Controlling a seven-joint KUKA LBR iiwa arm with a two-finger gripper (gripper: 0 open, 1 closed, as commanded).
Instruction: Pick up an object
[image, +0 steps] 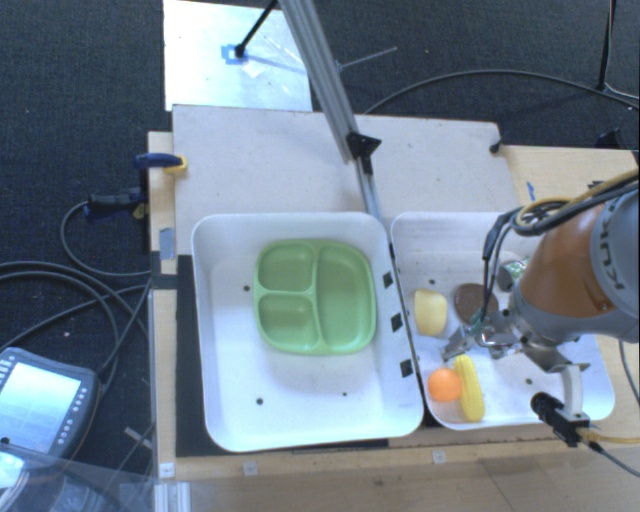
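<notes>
The tool (465, 343) hangs low inside the right bin (440, 232), at the end of the grey arm (575, 270) with its orange band, and sits amid four small things. A corn cob (470, 388) lies just below the tool, toward the near wall of the bin, its long axis running roughly up and down the view, so it points back toward the tool instead of lying across it. An orange ball (444, 385) rests touching the cob's left side. A pale yellow block (431, 312) stands just to the tool's left and slightly above it, and a brown disc (468, 298) lies just above the tool, partly behind the cables. From this slanted view one cannot tell whether the tool is released or clenched, and nothing is plainly seen in it. Judged from the layout, the cob is the nearest candidate, and a grasp would need to close across its narrow width. The left bin (215, 330) holds a green divided plate (315, 297), well apart from the tool.
</notes>
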